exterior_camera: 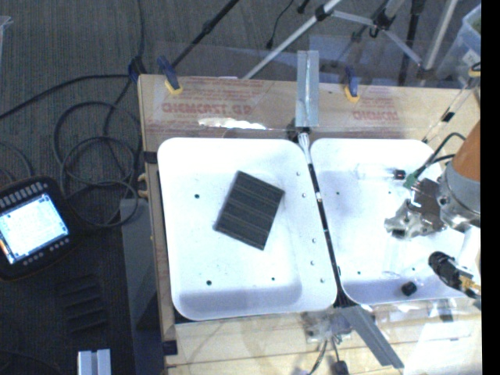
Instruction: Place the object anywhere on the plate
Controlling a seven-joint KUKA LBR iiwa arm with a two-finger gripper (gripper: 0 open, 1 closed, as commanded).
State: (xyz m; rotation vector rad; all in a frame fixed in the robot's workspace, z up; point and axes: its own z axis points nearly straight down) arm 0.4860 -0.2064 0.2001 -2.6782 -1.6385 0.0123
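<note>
Wooden counter [234,342] shows its front edge at 6 o'clock, with a metal bracket [351,336] jutting out below the seam between the bins. On it, the left bin [168,209] holds a dark ribbed slab [250,209], lying flat and turned slightly askew, just toward 12 o'clock of that bin's middle and apart from every wall. The right bin [351,209] has a small black piece [408,288] near its 5 o'clock corner, and a pale, blurred item [375,170] near its 12 o'clock wall, too faint to name.

At 3 o'clock the grey arm [469,170] reaches in, and its metal working end [406,221] hangs over the 3 o'clock side of the right bin, well apart from the slab. Whether that end is parted or closed, or has hold of anything, I cannot tell from this angle.

Two blue clamps [168,75] grip the counter's far edge toward 12 o'clock. On the floor at 9 o'clock sit looped cables [94,155] and a lit handheld screen [31,225].
</note>
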